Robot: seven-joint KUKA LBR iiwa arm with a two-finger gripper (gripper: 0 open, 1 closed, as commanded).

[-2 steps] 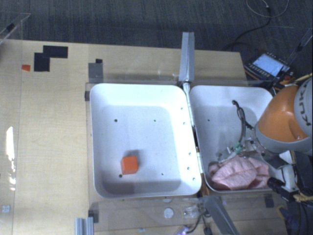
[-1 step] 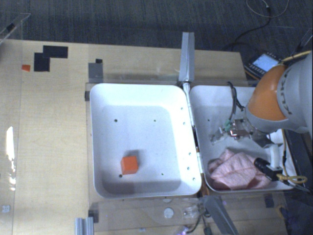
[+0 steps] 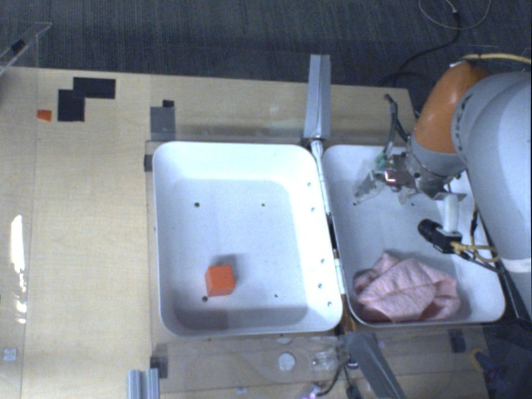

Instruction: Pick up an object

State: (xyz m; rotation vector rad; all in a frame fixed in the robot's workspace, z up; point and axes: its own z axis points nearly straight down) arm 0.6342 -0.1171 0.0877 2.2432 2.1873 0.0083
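While nothing is yet held, the gripper (image 3: 371, 184) is seen hovering with fingers parted over the right bin (image 3: 366, 223), above the pink cloth (image 3: 407, 288), and the orange block (image 3: 220, 280) is left lying in the left bin (image 3: 166, 223).

Bench (image 3: 83, 248), light wood, is carrying two shallow white bins side by side. Left bin (image 3: 179, 231) and right bin (image 3: 349, 231) are touching along a shared edge, w/ a grey metal bar (image 3: 317, 98) standing at the top of that seam. Black L-shaped marker (image 3: 81, 96) is lying near the bench's top-left corner, a small orange tag (image 3: 44, 115) sitting just beside it to the left. A small grey bracket (image 3: 163, 120) is sitting just above the left bin's top-left corner. Dark carpet floor (image 3: 208, 15) is running behind the bench; a thin cable (image 3: 449, 11) is looping on it at top right. Clear fittings (image 3: 287, 361) are lying below the bins' front edge.
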